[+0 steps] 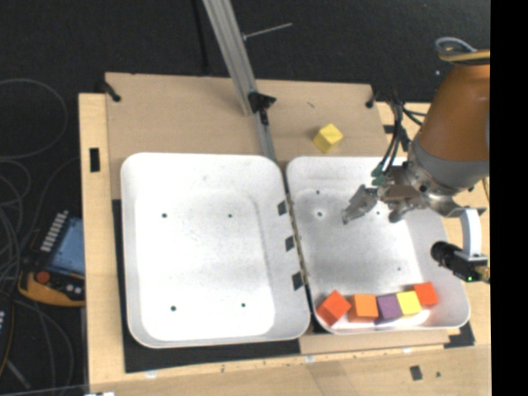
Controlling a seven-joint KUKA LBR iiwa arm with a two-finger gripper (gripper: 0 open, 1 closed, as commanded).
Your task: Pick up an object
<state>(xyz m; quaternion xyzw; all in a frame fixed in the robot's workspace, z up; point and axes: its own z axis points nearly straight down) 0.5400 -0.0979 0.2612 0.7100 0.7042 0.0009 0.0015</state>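
A row of small blocks lies along the front wall of the right bin: an orange-red block, an orange block, a purple block, a yellow block and a red-orange block. My gripper hangs over the bin's middle-right, well behind that row. Its two fingers are spread apart with nothing between them. A yellow cube rests on the bench behind the right bin.
The left bin sits beside the right one, joined by small black clips at the seam. A slanted metal rail rises from behind the bins. Cables and a handheld pendant lie on the floor at the left.
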